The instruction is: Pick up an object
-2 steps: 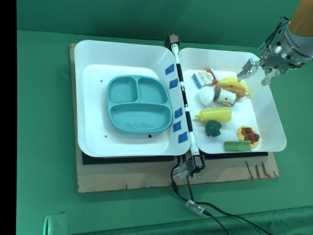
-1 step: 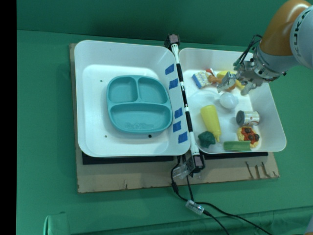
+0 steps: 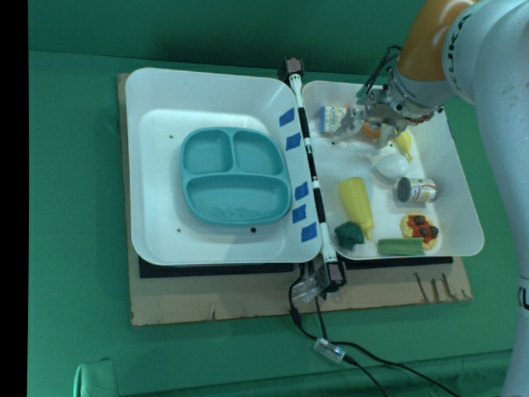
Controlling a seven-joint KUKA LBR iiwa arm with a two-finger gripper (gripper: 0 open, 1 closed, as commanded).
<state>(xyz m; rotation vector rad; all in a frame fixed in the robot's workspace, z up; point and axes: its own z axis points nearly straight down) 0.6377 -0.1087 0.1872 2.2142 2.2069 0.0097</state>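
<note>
The tool [image 3: 374, 131] hangs low over the far part of the right bin [image 3: 463, 222], its dark metal fingers pointing down among the objects there. Whether those fingers are spread or closed cannot be told, since they blur into the clutter beneath them, and nothing can be seen clearly caught between them.

Just left of the tool lies a small white carton [image 3: 333, 119] with blue and red print, close to the bin's far-left corner. An orange object [image 3: 369, 131] shows partly under the tool, mostly hidden. Just right of it is a small yellow piece [image 3: 403, 144], and nearer the camera a white rounded object [image 3: 390, 166], both near the tool. Further out sit a small tin can [image 3: 416, 190] on its side, a long yellow corn-like piece [image 3: 356, 204] lying along the bin's middle, a dark green broccoli piece [image 3: 349, 235], a green cucumber-like stick [image 3: 401, 246] and a round pizza-like piece [image 3: 420, 230] with red spots, the last three near the front rim.

The things around the tool crowd one another, with little bare floor between them; the widest bare white floor in this bin is along its right side, towards the far-right corner.

The left bin [image 3: 157, 213] holds a teal divided plate [image 3: 235, 175] at its centre, with bare white floor all round it. A black-and-white rod [image 3: 311, 168] with blue tape tabs runs along the seam between the bins. Both bins rest on a cardboard sheet [image 3: 207, 304] on the green tabletop [image 3: 74, 222], and cables [image 3: 331, 337] trail off the front edge.
</note>
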